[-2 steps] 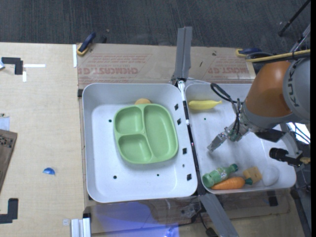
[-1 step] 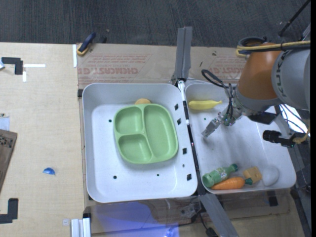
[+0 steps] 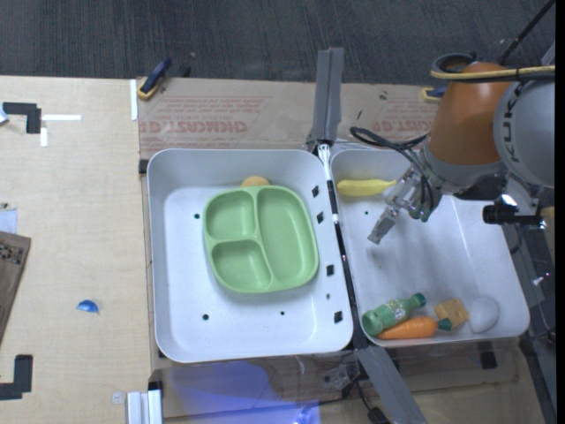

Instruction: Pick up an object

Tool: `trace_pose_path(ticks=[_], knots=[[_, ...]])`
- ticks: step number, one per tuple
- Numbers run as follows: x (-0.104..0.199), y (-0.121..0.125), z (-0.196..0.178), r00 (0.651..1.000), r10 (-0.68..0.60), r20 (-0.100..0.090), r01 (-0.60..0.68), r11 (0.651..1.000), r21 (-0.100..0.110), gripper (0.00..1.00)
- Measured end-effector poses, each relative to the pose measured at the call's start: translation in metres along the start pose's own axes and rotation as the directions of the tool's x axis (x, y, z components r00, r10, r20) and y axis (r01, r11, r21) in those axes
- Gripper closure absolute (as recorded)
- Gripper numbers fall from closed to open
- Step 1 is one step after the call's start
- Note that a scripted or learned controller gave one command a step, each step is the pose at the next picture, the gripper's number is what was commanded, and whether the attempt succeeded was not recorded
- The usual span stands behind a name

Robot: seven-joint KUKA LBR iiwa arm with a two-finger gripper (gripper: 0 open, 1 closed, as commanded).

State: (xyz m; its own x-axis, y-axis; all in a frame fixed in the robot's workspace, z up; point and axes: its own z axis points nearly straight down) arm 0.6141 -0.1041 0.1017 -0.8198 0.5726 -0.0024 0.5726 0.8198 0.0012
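Arm: enters from 3 o'clock, wrist tilted down over the right bin (image 3: pixel 499 263).
Gripper (image 3: pixel 388 221): hangs above bare bin floor, fingers apparently slightly apart, nothing between them.
Objects: banana (image 3: pixel 364 186) at 11 o'clock of the gripper; green bottle (image 3: pixel 393 313), carrot (image 3: pixel 410 329) at 6 o'clock.
Surface: left bin (image 3: pixel 177 263) holds a green divided plate (image 3: pixel 261 238); wooden bench (image 3: pixel 71 237).

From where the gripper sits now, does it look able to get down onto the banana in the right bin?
Probably yes. The gripper hangs just below the banana with nothing lying between them, though the banana sits close to the right bin wall.
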Motion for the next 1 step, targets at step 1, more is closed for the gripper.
trace_pose_path(ticks=[1], knots=[[-0.0194, 0.028, 0.0105, 0.977, 0.213, 0.0, -0.213, 0.977, 0.001, 0.0]])
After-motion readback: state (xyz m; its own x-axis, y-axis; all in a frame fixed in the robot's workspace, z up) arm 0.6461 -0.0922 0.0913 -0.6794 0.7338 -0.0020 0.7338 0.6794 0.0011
